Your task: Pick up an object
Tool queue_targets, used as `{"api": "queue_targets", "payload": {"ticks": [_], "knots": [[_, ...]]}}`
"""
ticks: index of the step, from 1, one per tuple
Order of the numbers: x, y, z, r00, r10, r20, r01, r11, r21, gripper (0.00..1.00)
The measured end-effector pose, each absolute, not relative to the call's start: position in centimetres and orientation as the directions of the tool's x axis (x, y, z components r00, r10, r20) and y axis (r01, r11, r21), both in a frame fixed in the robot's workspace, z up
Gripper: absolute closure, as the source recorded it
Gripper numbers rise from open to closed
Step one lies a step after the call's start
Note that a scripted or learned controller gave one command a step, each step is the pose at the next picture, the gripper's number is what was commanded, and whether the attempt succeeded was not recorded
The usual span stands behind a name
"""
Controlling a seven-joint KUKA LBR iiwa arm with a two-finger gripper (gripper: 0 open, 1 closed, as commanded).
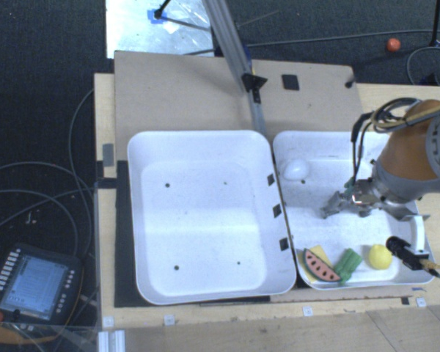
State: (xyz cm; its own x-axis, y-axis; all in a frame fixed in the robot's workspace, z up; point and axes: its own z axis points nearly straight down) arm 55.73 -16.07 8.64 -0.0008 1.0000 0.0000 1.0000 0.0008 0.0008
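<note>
gripper is hanging over the right bin, can't tell its state, so I'd drop straight onto the watermelon slice near the front edge.

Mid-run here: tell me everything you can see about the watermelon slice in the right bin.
The watermelon slice looks like a small toy wedge: red face with dark seeds, a green rind along its outer curve and a pale yellowish edge on the upper side. It lies flat on the floor of the right bin, near the bin's front left corner. Its right end meets or nearly meets the green object. The gripper is above it in the view, apart from it.
</note>
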Motion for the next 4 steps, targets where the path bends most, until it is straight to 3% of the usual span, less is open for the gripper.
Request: {"api": "queue_targets", "payload": {"ticks": [1, 4], "knots": [[55.9, -16.1, 9.9, -0.001, 1.0, -0.001, 1.0, 0.001, 0.005, 1.0], [55.9, -16.1, 13.0, 0.0, 1.0, -0.001, 1.0, 0.0, 0.008, 1.0]]}}
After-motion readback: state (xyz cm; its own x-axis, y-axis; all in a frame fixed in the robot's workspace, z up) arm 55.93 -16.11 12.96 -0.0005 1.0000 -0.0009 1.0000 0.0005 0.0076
